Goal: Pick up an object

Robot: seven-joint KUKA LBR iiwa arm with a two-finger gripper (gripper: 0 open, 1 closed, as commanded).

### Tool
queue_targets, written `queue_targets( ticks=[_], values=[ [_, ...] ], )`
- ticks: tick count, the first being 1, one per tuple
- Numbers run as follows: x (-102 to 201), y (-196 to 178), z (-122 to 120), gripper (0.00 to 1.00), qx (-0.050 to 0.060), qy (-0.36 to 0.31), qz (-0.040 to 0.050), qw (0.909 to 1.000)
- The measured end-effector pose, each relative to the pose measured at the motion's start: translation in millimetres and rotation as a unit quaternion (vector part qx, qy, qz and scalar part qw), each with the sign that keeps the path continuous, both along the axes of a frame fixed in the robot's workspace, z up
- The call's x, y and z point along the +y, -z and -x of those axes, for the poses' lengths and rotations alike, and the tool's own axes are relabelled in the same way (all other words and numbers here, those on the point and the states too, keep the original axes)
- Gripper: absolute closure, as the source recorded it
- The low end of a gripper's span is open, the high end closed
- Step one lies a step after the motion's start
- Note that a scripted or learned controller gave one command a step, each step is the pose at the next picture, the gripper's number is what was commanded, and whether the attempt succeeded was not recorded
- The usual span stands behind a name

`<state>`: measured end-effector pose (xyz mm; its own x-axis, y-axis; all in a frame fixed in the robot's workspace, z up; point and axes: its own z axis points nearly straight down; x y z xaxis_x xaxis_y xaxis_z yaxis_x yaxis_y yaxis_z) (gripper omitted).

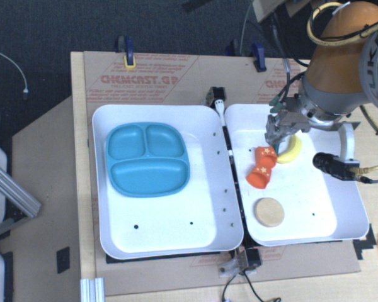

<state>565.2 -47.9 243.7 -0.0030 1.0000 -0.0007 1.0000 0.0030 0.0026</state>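
- occlusion is caused mostly by the arm (340, 49), which is cut off by the right and top edges; its grey wrist and orange band are seen over the far part of the right bin (340, 228).
- the jaws (275, 138) are seen low over that bin, but they are dark and blurred, so how far open they are cannot be told, and nothing can be seen between them.
- the yellow banana (291, 152) is partly hidden under the jaws, so only its near curved end is shown.
- the orange cup (262, 167) is found lying on its side in the right bin, near the bin's left wall, just beside the banana and just below the jaws; pale spots are seen on its side, though their shape is too small to be made out.
- a tan round disc (269, 211) is placed flat nearer the front, apart from the cup.
- a blue divided plate (148, 159) is set in the left bin (164, 234).
- the printing on the tabletop (82, 168) is partly covered by both bins.
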Motion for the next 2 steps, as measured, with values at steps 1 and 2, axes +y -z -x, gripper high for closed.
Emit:
queue_targets(
  ticks=[1, 2],
  values=[
    [42, -4, -27, 1.00, 0.000, 0.001, -0.0001, 1.0000],
    [93, 5, -41, 1.00, 0.000, 0.002, 0.0001, 1.0000]
  ],
)
